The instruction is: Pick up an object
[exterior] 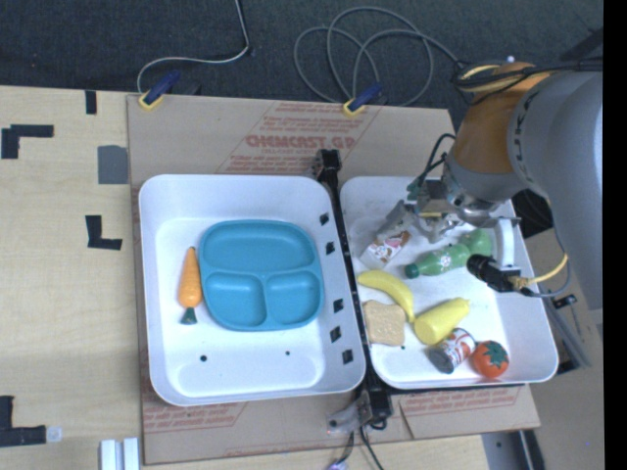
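The likeliest target, as I judged it, was the green bottle (449,258), lying on its side in the right bin (534,336) just below the jaws (438,217), with a small wrapped packet (388,250) close to its left; I could not tell how far the jaws stood apart or whether they had hold of anything; the risk I saw was a round bottle rolling away from a closing pinch, or the packet being caught with it; the banana (388,291), bread slice (383,323) and yellow piece (440,319) crowded the lower half, and the bin's far wall sat near the wrist; the left bin (162,360), with blue plate (261,273) and carrot (189,276), offered more open floor on the counter.
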Available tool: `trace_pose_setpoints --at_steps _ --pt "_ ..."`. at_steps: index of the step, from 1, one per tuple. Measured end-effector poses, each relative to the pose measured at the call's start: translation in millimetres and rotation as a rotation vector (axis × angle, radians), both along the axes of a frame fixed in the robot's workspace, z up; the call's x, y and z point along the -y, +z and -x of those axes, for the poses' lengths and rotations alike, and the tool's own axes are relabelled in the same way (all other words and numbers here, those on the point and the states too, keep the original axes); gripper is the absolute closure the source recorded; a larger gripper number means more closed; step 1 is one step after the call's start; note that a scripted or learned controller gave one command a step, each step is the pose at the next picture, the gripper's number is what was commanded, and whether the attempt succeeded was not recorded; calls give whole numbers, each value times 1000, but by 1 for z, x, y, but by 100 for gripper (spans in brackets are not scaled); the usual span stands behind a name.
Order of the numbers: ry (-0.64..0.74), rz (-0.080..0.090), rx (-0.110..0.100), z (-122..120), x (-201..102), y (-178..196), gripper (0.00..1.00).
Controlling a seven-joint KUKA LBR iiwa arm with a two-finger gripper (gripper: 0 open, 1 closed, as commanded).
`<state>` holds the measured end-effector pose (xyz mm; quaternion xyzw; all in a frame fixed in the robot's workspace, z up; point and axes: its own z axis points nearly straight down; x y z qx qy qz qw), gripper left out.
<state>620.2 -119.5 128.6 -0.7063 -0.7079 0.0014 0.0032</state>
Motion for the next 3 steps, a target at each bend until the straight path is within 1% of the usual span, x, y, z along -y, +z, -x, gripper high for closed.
trace_pose_setpoints --at_steps 1,2,3 --pt "0 3 11 0 -23 -42 0" --pt "0 3 11 0 -23 -32 100" --pt "0 2 7 -4 -90 56 100"
